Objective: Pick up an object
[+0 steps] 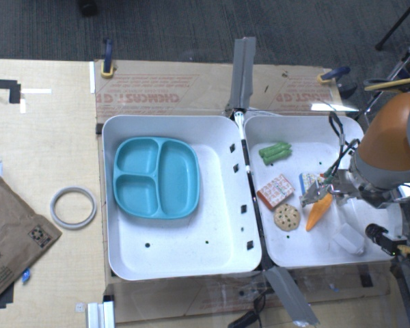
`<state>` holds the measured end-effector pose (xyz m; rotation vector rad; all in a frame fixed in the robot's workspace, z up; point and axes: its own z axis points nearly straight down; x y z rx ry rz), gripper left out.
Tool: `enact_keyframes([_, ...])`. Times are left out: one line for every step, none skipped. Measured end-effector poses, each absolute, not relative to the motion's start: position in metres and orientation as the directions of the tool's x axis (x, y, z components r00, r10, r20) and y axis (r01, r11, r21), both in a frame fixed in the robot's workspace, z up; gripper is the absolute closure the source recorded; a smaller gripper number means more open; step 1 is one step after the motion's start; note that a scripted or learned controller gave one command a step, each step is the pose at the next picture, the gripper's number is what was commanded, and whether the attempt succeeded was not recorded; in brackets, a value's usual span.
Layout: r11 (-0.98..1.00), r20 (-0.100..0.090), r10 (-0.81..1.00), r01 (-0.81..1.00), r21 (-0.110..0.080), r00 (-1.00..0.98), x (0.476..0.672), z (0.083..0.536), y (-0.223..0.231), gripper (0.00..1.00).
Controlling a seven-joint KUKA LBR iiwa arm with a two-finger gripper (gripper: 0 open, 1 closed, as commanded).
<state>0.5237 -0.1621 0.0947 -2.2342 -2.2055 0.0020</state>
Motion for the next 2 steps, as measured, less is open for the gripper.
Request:
enact_keyframes([-0.016, 0.001, 1.000, 1.000, -0.003, 0.016, 0.523, 0.103, -0.163, 1.00])
enact_keyframes([-0.044, -0.001, 0.999, 0.999, -0.002, 0.044, 0.573, 0.199, -0.128, 1.00])
